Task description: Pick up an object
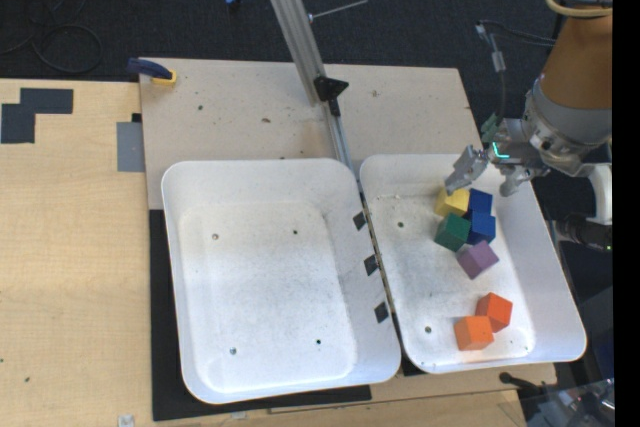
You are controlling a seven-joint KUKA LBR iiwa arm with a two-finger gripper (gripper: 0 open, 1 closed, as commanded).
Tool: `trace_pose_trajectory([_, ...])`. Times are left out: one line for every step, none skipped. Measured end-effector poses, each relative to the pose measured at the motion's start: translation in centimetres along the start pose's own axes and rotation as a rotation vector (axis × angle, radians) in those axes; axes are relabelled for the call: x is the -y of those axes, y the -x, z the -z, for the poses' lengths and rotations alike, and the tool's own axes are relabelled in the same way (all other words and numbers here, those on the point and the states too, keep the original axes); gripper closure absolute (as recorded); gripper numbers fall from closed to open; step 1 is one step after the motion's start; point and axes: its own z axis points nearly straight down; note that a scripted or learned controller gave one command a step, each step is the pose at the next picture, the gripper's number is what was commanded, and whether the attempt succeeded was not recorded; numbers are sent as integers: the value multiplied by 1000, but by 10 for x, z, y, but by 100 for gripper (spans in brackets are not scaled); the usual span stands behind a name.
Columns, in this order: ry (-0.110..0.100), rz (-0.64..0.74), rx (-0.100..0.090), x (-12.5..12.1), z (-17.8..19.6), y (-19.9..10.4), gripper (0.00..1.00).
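While the tool (489,174) hovers with fingers spread, yellow block (452,202) below, small, cube-shaped, beside blue block (482,213).

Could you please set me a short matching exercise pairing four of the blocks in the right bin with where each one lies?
Blocks:
1. yellow block
2. purple block
3. green block
4. orange cube

Places:
A. nearest the bin's front edge
B. just below the gripper
C. left of the blue block
D. just in front of the blue and green blocks

Pairs: 1-B, 2-D, 3-C, 4-A
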Motion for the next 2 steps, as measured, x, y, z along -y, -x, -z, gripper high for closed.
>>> trace_pose_trajectory([-7,1,-1,1,-63,-7,0])
trace_pose_trajectory([-7,0,-1,2,-123,2,0])
